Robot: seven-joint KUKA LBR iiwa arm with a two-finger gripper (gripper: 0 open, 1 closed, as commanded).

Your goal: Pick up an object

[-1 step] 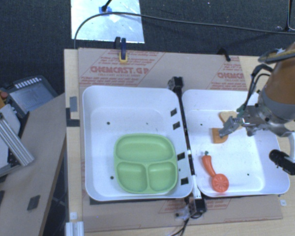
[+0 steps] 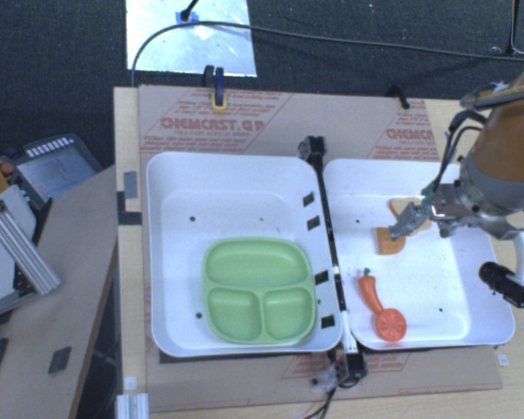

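The grey two-finger gripper (image 2: pixel 410 224) is seen over the right white plastic bin (image 2: pixel 454 317), just above a tan toast-shaped piece (image 2: pixel 389 241); its finger state cannot be told. An orange spoon-like toy (image 2: pixel 380 308) lies at five o'clock of the green divided plate (image 2: pixel 258 288).

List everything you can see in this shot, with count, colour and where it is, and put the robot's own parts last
Bins: two, white, side by side on the bench; left bin, right bin.
Divided plate: one, light green, three compartments, front of the left bin.
Orange toy: one, orange-red, shaped like a carrot or spoon, front of the right bin.
Tan pieces: two, tan-brown, rear middle of the right bin, right by the gripper.
Clamp: one, yellow and dark, rear edge of the bench.
Handheld control unit: one, grey, on the side table at left.
Arm: one, grey with orange band, entering from the right.
Gripper: one, grey, over the tan pieces.
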